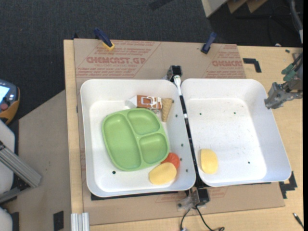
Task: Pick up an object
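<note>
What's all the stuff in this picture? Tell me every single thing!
white bins: two, white, side by side on the bench
green plate: one, green, three sections, in the left bin
yellow lump: one, yellow, left bin, near front corner by the plate
orange-red piece: one, orange-red, left bin, touching the yellow lump
snack packet: one, brown and white, left bin, behind the plate
cone: one, tan, left bin, beside the packet
yellow object: one, yellow, right bin, near the front left
clamps: two, blue, back edge of the bench
gripper: one, grey, above the right bin's far right edge
</note>
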{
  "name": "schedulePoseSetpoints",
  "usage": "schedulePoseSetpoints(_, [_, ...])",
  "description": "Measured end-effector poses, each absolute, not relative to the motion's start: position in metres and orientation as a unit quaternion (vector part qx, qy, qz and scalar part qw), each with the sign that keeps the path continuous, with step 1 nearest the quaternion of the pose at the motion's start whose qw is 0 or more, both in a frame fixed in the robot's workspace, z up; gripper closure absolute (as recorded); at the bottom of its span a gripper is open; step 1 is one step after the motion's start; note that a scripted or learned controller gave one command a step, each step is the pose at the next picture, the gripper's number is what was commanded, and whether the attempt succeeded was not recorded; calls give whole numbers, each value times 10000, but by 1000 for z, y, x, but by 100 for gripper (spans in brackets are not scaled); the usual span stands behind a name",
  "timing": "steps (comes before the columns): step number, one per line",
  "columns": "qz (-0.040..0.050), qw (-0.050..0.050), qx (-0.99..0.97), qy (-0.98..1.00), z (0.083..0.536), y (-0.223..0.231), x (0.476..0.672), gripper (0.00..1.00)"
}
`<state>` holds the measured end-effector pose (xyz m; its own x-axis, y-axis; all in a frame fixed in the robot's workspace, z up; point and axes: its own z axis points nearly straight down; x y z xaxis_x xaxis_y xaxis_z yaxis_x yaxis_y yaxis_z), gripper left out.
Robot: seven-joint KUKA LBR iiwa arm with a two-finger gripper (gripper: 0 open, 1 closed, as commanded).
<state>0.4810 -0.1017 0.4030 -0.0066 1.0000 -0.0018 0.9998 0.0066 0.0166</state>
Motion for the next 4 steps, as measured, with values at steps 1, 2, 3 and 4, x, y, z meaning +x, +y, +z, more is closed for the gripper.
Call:
schedulePoseSetpoints(1, [24,73,7085,7057,484,-167,515,100])
schedulePoseSetpoints(2, [-10,0,7091,7051,470,-222,493,100])
schedulePoseSetpoints(3, [23,54,7063,7079,540,-203,479,100])
schedulePoseSetpoints(4, [3,28,7077,7065,535,-225,479,100])
